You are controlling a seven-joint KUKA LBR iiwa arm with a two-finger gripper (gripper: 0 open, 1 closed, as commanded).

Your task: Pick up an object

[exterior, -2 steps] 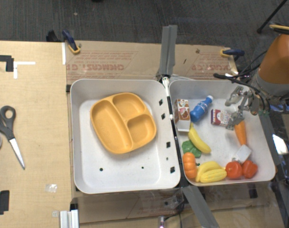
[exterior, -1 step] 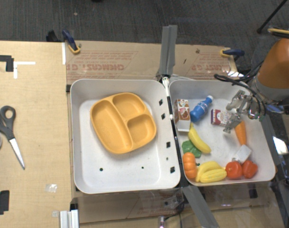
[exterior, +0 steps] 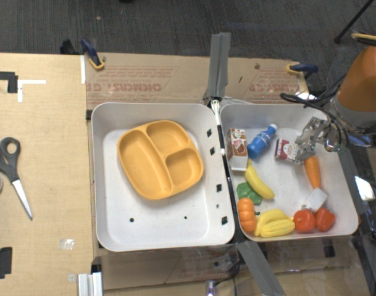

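- Red-and-white packet (exterior: 285,150) lay in the right bin (exterior: 342,184), toward its far right part, and looked the likeliest thing to be picked, since the gripper (exterior: 309,142) stood right against its right edge.
- Whether the gripper was released or clenched could not be told (the metal parts blurred together from this high slant), and nothing was plainly seen between them.
- An orange carrot (exterior: 312,171) lay just beside the packet, below the gripper, so a grasp there risked nudging it.
- A blue bottle (exterior: 261,142) and a small carton (exterior: 238,148) lay to the packet's left, apart from it.
- The left bin (exterior: 107,184) held 1 yellow divided plate (exterior: 160,159), probably waiting as the drop spot.
- Toy fruit (exterior: 268,222) crowded the right bin's near edge, well away from the gripper.
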